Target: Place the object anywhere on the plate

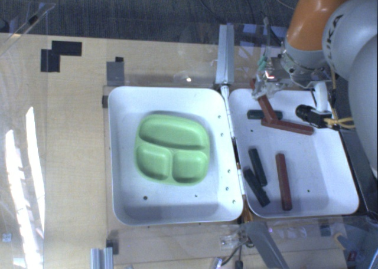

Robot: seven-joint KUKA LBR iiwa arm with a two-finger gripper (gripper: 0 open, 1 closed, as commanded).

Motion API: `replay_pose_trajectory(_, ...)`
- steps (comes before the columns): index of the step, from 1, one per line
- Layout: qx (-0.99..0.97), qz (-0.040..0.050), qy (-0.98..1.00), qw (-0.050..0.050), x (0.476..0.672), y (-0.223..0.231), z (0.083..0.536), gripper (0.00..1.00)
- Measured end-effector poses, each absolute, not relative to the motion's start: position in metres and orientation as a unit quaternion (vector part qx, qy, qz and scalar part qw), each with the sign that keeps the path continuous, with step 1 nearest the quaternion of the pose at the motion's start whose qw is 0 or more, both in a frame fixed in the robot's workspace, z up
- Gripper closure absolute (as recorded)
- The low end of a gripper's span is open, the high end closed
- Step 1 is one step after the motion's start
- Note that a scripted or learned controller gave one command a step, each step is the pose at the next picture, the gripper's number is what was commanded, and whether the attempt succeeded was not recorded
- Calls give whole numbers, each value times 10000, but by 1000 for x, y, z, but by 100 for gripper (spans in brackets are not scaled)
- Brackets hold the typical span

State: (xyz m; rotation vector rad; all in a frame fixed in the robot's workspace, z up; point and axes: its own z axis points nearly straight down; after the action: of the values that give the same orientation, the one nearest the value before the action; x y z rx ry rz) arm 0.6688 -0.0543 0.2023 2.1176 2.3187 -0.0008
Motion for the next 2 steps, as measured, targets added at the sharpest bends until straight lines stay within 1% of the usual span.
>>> replay_pose_trajectory(1,6076,18,7942,16,584,10,185,100)
replay_pose_trajectory(2,5780,29,8161,28,581,74,205,100)
